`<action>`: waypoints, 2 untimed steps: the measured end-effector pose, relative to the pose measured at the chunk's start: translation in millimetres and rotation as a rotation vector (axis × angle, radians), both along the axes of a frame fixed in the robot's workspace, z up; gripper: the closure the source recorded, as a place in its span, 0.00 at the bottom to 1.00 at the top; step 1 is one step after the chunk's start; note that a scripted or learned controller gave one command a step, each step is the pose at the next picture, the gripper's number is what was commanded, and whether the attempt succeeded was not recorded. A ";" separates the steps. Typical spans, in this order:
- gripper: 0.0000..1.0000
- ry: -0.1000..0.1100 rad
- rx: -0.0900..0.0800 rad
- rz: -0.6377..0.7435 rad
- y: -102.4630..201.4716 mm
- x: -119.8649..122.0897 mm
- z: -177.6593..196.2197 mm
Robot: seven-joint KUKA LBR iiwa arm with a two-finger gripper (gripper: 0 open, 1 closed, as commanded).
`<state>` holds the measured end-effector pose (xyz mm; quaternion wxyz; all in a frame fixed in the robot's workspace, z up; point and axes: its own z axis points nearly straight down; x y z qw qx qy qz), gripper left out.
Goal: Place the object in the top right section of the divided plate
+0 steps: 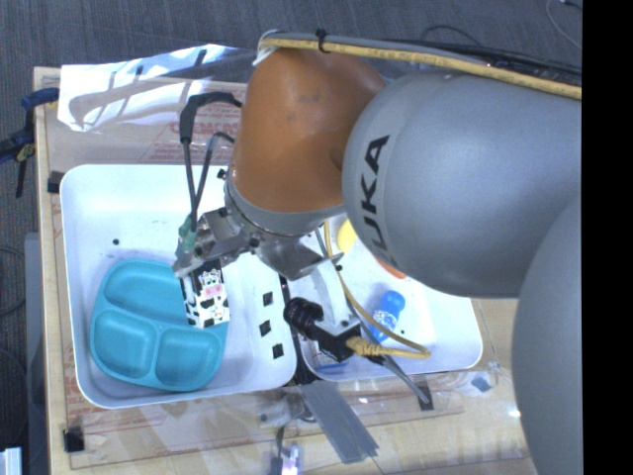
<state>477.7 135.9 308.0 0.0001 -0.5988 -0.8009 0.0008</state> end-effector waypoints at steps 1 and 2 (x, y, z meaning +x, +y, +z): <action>1.00 0.005 -0.002 -0.150 1.1 -0.5 -28.6; 1.00 0.003 -0.002 -0.235 -39.8 37.1 -29.5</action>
